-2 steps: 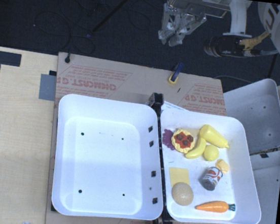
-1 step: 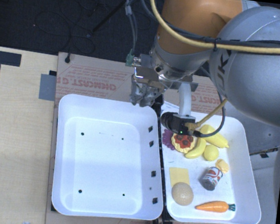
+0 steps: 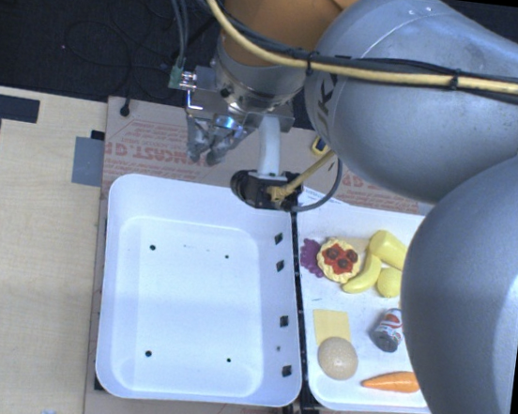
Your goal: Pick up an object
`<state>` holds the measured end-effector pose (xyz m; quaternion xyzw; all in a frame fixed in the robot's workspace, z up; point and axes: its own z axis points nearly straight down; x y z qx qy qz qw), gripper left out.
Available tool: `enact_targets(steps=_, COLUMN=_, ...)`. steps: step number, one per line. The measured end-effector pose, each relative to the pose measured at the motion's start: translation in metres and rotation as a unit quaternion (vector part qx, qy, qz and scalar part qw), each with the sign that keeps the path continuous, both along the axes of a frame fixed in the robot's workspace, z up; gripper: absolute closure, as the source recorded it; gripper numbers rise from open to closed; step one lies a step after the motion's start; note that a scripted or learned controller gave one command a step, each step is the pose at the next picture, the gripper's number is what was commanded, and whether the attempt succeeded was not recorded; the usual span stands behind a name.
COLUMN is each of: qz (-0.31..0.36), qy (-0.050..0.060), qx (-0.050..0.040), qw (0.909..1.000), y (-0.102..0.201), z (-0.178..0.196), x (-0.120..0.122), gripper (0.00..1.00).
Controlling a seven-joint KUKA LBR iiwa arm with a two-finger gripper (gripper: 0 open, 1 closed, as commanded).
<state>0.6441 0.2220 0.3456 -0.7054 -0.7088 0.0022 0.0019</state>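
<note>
My gripper (image 3: 209, 150) hangs over the far rim of the left white bin (image 3: 137, 197), near its back edge, with nothing visible in it. The objects lie in the right bin (image 3: 329, 397): a small yellow pizza toy with red dots (image 3: 338, 258), a purple piece (image 3: 311, 252) beside it, a yellow banana (image 3: 364, 278), two yellow lumps (image 3: 388, 248) (image 3: 388, 283), a flat yellow square (image 3: 331, 324), a beige egg (image 3: 337, 358), an orange carrot (image 3: 391, 382) and a small grey and red can (image 3: 388, 329). The arm hides the right part of that bin.
The divider between the two bins (image 3: 286, 290) runs from back to front. A cardboard sheet (image 3: 152, 154) lies under the bins. Pale bench top (image 3: 16, 255) stretches to the left, with dark squares (image 3: 85, 160) on it.
</note>
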Motion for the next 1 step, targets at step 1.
enact_targets(steps=1, qz=-0.001, qy=-0.001, qx=-0.0005, qw=1.0000, y=-0.0022, z=0.0031, x=-0.0005, gripper=0.00)
